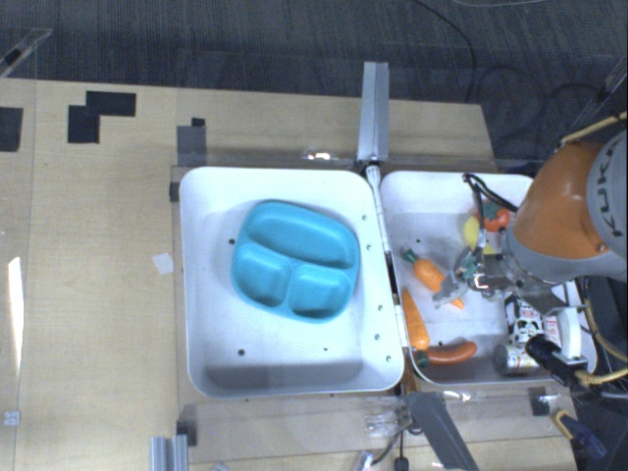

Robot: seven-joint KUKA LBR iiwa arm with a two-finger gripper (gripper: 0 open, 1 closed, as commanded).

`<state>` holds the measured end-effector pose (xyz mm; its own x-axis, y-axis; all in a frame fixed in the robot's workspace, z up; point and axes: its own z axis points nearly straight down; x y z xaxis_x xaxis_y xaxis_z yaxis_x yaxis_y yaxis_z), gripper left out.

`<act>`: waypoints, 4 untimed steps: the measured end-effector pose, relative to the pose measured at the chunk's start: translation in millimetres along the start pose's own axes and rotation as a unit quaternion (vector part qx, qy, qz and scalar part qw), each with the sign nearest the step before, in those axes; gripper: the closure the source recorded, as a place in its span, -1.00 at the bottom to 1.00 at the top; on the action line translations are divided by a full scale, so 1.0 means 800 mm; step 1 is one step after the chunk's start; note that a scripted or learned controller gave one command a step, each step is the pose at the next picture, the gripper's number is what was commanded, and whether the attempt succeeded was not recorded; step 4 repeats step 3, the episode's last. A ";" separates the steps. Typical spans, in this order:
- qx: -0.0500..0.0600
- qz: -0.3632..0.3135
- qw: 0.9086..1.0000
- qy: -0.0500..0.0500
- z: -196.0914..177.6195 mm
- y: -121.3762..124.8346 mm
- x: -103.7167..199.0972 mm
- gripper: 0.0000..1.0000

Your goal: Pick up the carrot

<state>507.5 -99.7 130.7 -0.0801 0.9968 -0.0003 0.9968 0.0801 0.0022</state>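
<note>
currently listed: two white bins, left bin (196, 292) with one blue divided tray (292, 259); right bin (432, 196) with two carrots, one long carrot (415, 323) by its left wall, one short carrot (428, 273); one sausage (451, 352). gripper (469, 275) beside short carrot; jaw opening: cannot tell.

Arm (569, 209): we reach in from the right, orange band uppermost.
End effector (461, 281): we point it left, low.
</note>
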 end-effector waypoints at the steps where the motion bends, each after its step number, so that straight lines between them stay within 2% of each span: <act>1: -0.004 -0.112 0.994 -0.001 0.052 0.046 0.003 -1.00; 2: -0.009 -0.113 0.994 -0.002 0.036 0.050 0.004 1.00; 3: -0.003 -0.286 0.958 -0.001 -0.069 0.054 0.111 1.00; 4: -0.003 -0.286 0.958 -0.001 -0.069 0.054 0.111 1.00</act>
